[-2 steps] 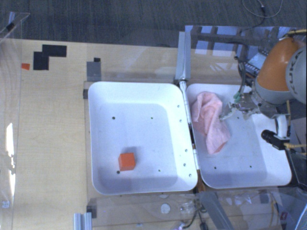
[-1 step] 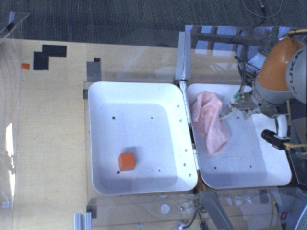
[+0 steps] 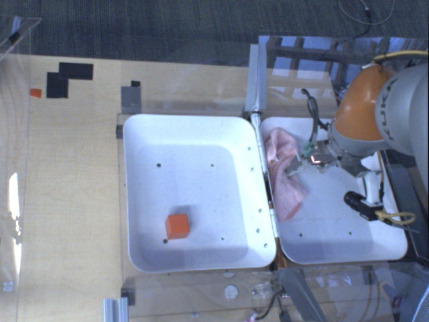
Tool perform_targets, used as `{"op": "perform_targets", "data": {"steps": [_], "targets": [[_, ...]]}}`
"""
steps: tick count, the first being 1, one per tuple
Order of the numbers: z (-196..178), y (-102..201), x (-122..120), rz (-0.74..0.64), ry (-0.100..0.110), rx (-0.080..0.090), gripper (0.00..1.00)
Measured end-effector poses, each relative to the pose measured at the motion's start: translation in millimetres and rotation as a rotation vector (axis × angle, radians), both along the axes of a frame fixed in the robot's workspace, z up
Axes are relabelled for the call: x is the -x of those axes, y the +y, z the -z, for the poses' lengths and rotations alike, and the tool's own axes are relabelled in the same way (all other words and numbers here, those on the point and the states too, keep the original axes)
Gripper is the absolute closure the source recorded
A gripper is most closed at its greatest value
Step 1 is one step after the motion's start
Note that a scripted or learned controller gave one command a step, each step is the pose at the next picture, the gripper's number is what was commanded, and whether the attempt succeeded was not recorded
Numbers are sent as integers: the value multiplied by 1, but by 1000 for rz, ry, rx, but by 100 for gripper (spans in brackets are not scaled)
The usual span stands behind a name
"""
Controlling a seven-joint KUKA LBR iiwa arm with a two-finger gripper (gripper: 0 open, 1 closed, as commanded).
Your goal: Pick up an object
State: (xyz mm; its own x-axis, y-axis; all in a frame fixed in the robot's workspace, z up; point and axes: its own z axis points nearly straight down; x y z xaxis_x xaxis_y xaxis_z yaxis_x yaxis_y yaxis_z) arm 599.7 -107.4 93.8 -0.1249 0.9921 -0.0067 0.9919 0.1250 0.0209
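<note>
A crumpled pink cloth (image 3: 285, 171) lies along the left side of the right bin (image 3: 348, 243). An orange block (image 3: 177, 226) sits in the front left part of the left bin (image 3: 201, 134). My gripper (image 3: 299, 166) reaches in from the right and is down at the cloth's right edge, touching or just above it. The wrist hides whether cloth is between the fingers.
A metal divider rail (image 3: 255, 92) runs between the two bins. Black blocks (image 3: 67, 78) and a small orange marker (image 3: 35, 93) lie on the wooden bench at the far left. A grey bracket (image 3: 131, 98) stands behind the left bin.
</note>
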Motion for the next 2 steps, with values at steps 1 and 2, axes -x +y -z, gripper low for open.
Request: {"op": "perform_targets", "data": {"steps": [1,2], "targets": [[0,-15,45,-54,-2,0,0],[1,9,-30,31,0,-1,0]]}}
